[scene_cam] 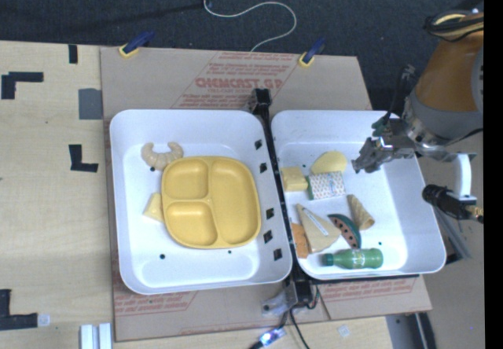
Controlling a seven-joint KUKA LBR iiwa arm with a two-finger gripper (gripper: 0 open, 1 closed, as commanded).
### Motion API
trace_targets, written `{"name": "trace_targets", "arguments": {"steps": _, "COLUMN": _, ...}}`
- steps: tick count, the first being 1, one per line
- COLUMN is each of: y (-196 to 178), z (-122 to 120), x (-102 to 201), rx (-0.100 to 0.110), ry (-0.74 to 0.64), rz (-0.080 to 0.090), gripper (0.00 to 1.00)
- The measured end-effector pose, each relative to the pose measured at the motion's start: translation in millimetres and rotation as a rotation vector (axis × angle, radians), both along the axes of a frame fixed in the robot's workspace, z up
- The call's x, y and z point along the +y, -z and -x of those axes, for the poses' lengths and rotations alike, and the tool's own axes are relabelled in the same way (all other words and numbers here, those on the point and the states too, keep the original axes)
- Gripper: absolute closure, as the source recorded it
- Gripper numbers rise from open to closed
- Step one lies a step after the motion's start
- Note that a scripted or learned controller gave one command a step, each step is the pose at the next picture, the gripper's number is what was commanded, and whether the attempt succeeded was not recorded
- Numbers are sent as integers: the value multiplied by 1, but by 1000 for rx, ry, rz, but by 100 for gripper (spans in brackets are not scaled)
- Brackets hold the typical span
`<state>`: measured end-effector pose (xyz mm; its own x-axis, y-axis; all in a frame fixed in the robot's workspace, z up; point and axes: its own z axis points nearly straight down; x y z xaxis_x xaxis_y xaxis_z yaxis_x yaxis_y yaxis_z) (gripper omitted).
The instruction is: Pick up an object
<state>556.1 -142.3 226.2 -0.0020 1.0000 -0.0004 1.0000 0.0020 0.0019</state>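
Gripper: the gripper [369,157] hangs over the right side of the right bin, pointing left and down; dark fingers, too small and blurred to tell how far apart they stand, and nothing shows between them.
Arm: one arm [446,96], orange band above a grey wrist, coming in from the right over the bin's right rim.
Right bin: one white bin [409,206], holding the loose items, all to the left of and below the gripper.
Nearest item: one pale yellow lemon [329,161], just left of the gripper, not touching it.
Block: one speckled green-and-white block [327,185], touching the lemon's lower edge.
Cheese: one small yellow cube [294,180], at the bin's left wall, beside the block.
Cone: one tan cone [361,212], near the bin's middle, tip up.
Melon: one watermelon slice [346,229], dark green rind, just left of the cone.
Wedge: one beige wedge [315,228], left of the melon.
Carrot: one orange strip [299,240], along the left wall.
Bottle: one green bottle [355,259], lying on its side at the front edge, white cap to the left.
Left bin: one white bin [130,182], touching the right bin along a black divider.
Plate: one yellow plate [211,200] with three compartments.
Croissant: one tan croissant [161,154], just above the plate's upper left.
Slice: one yellow slice [153,206], partly under the plate's left edge.
Cardboard: one sheet [236,84] under both bins; red print, readable as "CHEMCAST".
Clips: two blue-and-yellow clips [136,43] on the cardboard's far edge.
Cable: one white cable [251,11] looping on the dark floor beyond.
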Motion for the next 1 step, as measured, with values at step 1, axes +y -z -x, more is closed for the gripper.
{"name": "trace_targets", "arguments": {"steps": 1, "y": 11, "z": -6, "x": 51, "rx": 3, "ry": -4, "rz": -1, "gripper": 100}}
